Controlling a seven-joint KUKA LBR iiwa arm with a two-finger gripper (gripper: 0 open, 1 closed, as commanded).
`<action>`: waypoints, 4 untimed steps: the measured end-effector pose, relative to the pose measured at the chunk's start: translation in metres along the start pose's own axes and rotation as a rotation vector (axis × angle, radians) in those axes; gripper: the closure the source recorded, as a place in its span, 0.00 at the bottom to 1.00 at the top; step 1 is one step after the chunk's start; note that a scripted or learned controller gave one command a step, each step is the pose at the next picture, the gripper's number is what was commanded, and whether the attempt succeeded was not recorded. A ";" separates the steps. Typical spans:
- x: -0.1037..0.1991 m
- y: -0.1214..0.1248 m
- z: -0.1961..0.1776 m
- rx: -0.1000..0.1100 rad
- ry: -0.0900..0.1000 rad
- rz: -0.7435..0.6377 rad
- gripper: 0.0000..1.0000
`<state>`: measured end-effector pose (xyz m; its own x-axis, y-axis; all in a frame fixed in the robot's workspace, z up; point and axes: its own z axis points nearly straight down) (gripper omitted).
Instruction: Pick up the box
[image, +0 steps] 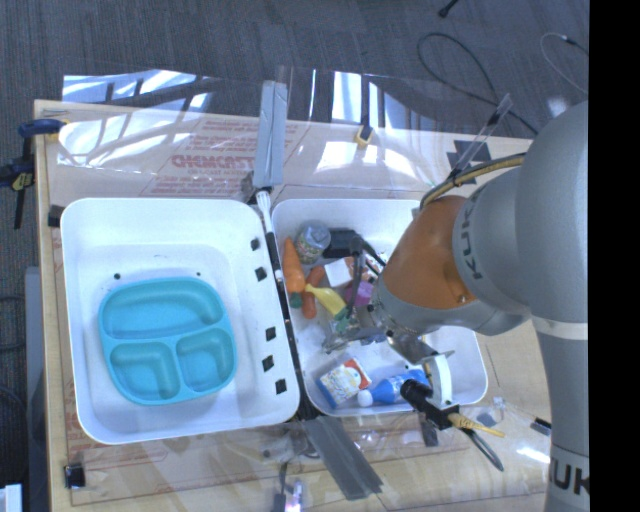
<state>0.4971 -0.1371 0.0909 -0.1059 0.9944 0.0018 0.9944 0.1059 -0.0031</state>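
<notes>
Fingers are not something you can judge here: the grey arm with its orange band (425, 265) is sitting over the right-hand white bin (470, 385), and its bulk is hiding the two-finger gripper (362, 325) almost wholly, so whether it is open, closed or gripping anything cannot be told. You are seeing only dark metal parts of it poking out at the wrist's left, down among the clutter near the bin's middle.

Your box looks to be the small white carton with red and orange print (343, 383), which is lying tilted on the floor of the same bin, near its front edge and just below the gripper; no contact between them is visible. Touching it on the right, a white and blue bottle (395, 390) is lying on its side. An orange carrot-shaped toy (293, 268) is resting along the bin's left wall. Over in the left-hand white bin (90, 240), a light blue three-compartment plastic tray (165, 340) is lying flat.
</notes>
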 end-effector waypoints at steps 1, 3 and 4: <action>0.098 -0.009 -0.100 -0.001 -0.001 -0.158 1.00; 0.160 -0.003 -0.109 0.001 -0.002 -0.531 1.00; 0.160 -0.001 -0.119 0.001 -0.003 -0.534 1.00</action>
<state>0.4793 0.0216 0.2100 -0.5976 0.8018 0.0003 0.8018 0.5976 -0.0034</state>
